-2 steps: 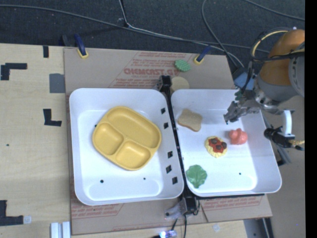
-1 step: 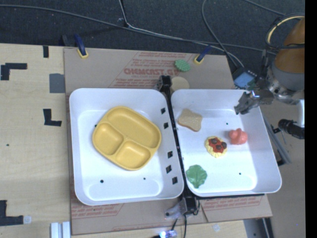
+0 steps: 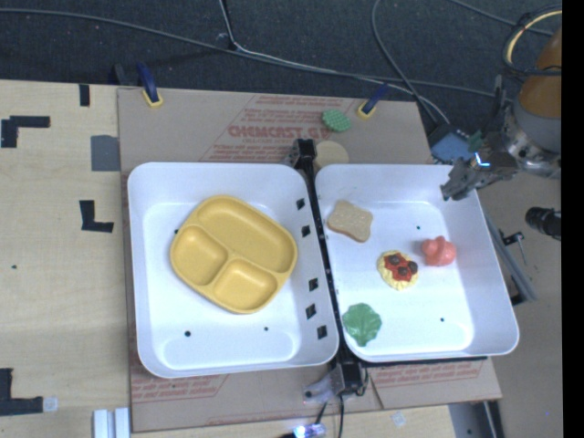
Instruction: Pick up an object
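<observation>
Hovering over the right bin's (image 3: 474, 245) far right corner, the gripper (image 3: 459, 182) has jaws I cannot tell about; toast (image 3: 350, 221), pizza (image 3: 399, 269), and broccoli (image 3: 361, 322) lie inside.

The left bin (image 3: 151, 245) holds a yellow divided tray (image 3: 234, 253). The right bin (image 3: 474, 272) holds a bread slice (image 3: 350, 221), a small pizza (image 3: 399, 269), a pink toy (image 3: 439, 251) and green lettuce (image 3: 361, 323). The gripper (image 3: 461, 182) hovers over its upper right corner.
</observation>
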Robot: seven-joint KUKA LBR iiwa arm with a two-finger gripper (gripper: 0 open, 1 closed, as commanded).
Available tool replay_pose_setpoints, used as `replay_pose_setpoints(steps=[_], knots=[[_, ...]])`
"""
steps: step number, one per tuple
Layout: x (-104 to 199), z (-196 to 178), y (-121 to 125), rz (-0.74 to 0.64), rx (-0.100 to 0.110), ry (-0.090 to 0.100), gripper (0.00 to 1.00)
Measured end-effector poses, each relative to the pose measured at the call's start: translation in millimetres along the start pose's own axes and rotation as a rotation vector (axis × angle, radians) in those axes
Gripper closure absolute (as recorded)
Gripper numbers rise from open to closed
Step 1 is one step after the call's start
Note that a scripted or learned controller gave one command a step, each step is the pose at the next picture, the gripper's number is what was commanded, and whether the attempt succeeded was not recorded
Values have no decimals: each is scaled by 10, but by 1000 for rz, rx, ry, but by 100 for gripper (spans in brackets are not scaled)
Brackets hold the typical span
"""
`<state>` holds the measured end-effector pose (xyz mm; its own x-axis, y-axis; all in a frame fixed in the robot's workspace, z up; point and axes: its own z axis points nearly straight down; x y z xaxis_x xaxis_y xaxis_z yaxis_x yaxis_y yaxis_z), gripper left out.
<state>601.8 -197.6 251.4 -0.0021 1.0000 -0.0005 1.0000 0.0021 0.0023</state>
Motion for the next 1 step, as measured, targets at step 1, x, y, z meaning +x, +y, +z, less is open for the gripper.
replay_pose_setpoints(steps=[1], knots=[[589, -40, 56, -4, 2, 1, 100]])
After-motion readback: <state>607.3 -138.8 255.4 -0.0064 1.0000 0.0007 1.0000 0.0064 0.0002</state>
